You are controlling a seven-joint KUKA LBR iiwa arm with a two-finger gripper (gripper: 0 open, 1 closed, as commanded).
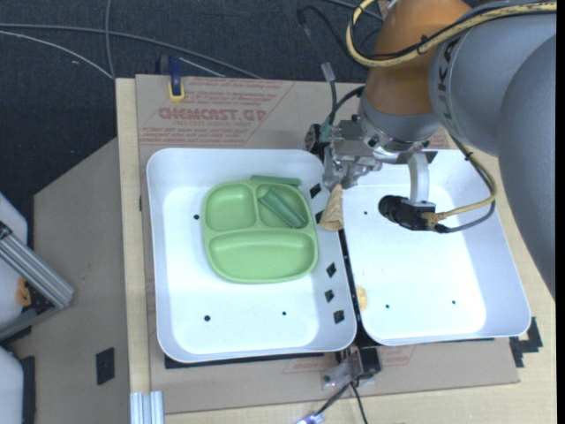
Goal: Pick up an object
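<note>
My gripper (pixel 339 180) hangs over the seam between the two white bins, near their far edge. A tan cone-shaped piece (pixel 333 210) points up into the fingertips and appears pinched between them, its wider end hanging down over the left bin's right rim. In the left bin (pixel 177 299) lies a green divided plate (pixel 258 253). A darker green flat piece (pixel 284 207) rests in the plate's upper right compartment.
The right bin (pixel 441 299) lies under the arm's wrist. A small yellow scrap (pixel 360 299) sits on the rim between the bins near the front. Brown cardboard (pixel 221 109) borders the bins at the back.
</note>
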